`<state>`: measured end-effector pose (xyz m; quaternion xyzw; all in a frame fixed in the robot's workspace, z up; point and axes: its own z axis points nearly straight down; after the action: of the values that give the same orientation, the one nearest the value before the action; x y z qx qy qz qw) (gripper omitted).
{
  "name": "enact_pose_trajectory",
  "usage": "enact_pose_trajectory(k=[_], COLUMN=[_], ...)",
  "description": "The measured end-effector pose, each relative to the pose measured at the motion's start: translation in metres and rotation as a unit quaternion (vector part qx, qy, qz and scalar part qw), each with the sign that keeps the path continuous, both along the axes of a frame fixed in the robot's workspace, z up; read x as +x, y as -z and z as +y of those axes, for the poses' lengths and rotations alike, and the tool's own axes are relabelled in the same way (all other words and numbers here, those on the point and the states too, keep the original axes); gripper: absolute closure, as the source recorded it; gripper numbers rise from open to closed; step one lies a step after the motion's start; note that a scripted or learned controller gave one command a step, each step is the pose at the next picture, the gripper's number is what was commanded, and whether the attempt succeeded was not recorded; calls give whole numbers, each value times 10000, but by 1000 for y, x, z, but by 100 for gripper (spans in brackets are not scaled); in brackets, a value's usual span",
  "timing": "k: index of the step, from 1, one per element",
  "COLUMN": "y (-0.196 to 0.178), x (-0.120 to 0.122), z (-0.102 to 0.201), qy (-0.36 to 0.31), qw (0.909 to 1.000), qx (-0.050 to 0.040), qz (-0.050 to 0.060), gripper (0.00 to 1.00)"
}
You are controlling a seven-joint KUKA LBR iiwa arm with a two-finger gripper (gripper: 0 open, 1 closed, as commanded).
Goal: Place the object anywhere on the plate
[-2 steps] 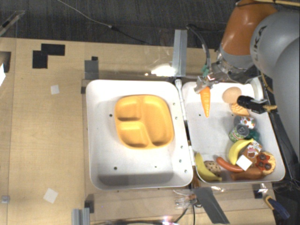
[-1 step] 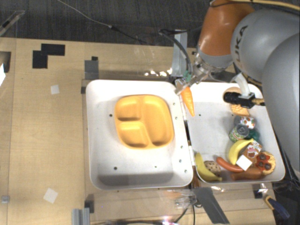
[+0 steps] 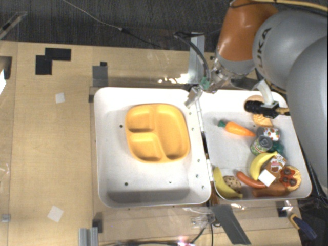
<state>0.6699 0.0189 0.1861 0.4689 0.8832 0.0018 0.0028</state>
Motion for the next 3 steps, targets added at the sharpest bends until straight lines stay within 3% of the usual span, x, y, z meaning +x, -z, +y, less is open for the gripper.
enact_pose_trajectory(k=[1, 2, 3], y=[0, -12, 0], x=[-89, -87, -90], z=[-53, -51, 8], qy=[-1775, -1790, -2230], qw=[9841, 9838, 9748], qx=[-19, -16, -8], qz=[-1, -46, -6], gripper=[0, 100, 100])
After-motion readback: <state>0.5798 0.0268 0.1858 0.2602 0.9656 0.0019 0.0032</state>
